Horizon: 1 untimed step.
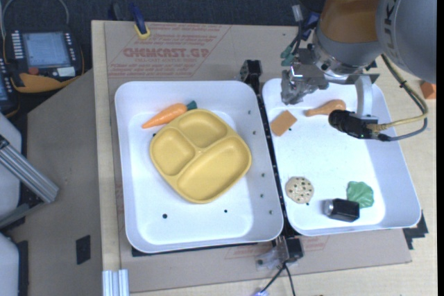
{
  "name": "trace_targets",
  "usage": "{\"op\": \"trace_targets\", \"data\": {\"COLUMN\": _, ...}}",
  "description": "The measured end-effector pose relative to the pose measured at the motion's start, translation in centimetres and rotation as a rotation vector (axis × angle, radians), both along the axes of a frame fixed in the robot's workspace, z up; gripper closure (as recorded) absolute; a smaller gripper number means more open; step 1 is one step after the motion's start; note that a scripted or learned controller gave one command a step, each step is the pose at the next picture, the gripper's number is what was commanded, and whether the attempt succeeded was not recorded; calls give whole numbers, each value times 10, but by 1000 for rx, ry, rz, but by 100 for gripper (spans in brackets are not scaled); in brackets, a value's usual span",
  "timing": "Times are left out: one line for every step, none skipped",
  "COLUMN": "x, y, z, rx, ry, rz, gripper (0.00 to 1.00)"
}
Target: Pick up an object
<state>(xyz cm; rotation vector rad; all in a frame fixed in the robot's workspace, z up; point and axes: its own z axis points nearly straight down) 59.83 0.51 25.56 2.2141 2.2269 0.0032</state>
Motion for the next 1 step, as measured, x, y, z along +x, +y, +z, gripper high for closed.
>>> {"op": "trace_targets", "data": {"x": 10, "y": 55, "z": -21, "rx": 1, "ry": 4, "rz": 0, "gripper": 100}}
